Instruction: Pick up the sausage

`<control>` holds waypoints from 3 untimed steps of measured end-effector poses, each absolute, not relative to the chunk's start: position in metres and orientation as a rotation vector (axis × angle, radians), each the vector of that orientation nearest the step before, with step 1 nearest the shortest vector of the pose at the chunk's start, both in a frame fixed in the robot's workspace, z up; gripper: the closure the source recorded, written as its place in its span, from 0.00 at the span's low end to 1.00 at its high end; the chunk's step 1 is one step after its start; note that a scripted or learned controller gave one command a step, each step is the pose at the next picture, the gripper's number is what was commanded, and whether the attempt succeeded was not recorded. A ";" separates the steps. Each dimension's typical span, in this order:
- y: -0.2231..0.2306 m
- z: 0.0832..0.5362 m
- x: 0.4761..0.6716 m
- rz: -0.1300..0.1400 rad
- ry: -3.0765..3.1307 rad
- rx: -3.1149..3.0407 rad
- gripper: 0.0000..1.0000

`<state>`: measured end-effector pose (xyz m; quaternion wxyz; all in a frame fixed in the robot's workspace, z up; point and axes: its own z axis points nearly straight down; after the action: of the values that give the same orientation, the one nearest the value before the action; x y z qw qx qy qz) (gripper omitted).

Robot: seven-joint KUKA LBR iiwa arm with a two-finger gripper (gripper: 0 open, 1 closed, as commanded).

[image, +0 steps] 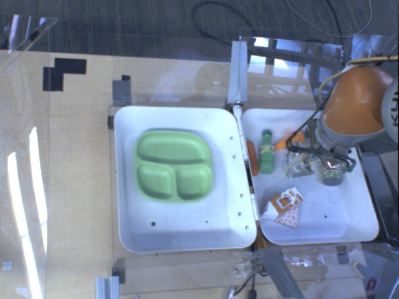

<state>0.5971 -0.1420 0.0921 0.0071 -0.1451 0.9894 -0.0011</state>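
Orange-red and slim, the sausage is lying flat in the right bin, pressed close along the divider between the two bins and just left of the green bottle, which I am taking as the landmark. Nothing is gripping it, so the pick is looking not yet done and the whole grasp is remaining. To the right of the bottle, the gripper is hanging low over the bin floor, well apart from the sausage; whether it is wide or narrow I cannot tell. Right of the bottle, a small round tin is sitting by the wrist. Below and right of the bottle, a brown-and-white packet is lying. Far left of the bottle, a green divided tray is resting in the left bin. Judging by this, bottle and divider are crowding the sausage on both flanks.
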 end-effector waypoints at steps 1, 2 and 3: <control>-0.118 0.091 0.625 -0.011 2.930 -1.081 1.00; -0.109 0.092 0.616 -0.020 2.577 -1.762 1.00; -0.096 0.110 0.622 -0.016 2.150 -2.269 1.00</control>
<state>0.6217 -0.0964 0.1101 0.0078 -0.7258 0.6879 -0.0051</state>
